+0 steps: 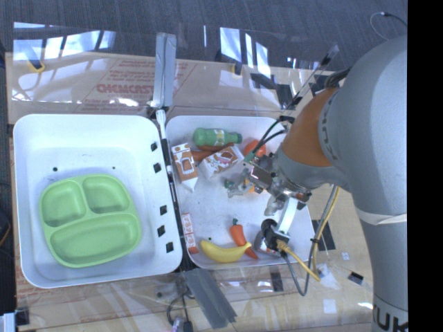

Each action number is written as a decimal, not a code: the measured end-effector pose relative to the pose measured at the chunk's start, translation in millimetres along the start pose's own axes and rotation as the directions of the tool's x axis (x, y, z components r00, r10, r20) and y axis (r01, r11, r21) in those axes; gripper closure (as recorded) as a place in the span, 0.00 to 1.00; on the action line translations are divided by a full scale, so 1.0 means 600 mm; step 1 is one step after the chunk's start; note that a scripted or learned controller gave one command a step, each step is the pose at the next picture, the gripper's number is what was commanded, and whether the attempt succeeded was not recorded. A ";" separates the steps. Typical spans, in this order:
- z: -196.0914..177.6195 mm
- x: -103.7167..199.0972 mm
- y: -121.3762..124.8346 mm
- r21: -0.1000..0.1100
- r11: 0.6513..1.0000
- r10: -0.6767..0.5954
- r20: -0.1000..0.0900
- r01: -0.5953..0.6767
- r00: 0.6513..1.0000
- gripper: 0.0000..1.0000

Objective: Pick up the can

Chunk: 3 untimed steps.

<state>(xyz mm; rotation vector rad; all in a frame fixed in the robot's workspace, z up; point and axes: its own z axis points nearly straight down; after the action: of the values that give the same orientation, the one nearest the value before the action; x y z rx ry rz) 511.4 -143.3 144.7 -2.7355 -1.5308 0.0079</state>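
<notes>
**Operator:** Where does the can lie, and why is the arm posed as it is?

**Technician:** The right bin (pixel 208 213) carries the clutter; a small grey metallic thing, judged to be the can (pixel 232 183), lies near that bin's middle, just below the red-and-white packet (pixel 221 161); it is too blurred to confirm. The arm (pixel 311 144) leans over the bin's right edge so that the gripper (pixel 243 180) meets the can from the side; the far edge is occupied by the green bottle (pixel 216 137) and the left edge by the brown carton (pixel 183 162).

**Operator:** Is the gripper apart, together or clamped?

**Technician:** That cannot be told; the tip merges with the grey thing, and no hold on the can can be claimed.

**Operator:** What constrains the next move?

**Technician:** The packet lies close to the can, so a sideways shove is a likely fault; a straight lift appears safer. The carrot (pixel 238 234) and the banana (pixel 223 251) rest along the near edge, well apart from the can, and pose no obstruction. The left bin (pixel 41 144) holds the green divided plate (pixel 90 218) in its near half; it plays no part in this step.
</notes>
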 end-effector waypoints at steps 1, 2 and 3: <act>0.062 -0.103 0.015 0.002 0.996 -0.089 -0.001 0.089 0.996 0.00; 0.094 -0.112 0.002 0.000 0.985 -0.171 -0.003 0.171 0.985 0.00; 0.094 -0.111 0.002 0.001 0.976 -0.217 -0.003 0.217 0.976 0.00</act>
<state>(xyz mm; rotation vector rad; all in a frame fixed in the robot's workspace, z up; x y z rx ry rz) 477.0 -200.6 88.6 -2.5494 -1.8186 0.0034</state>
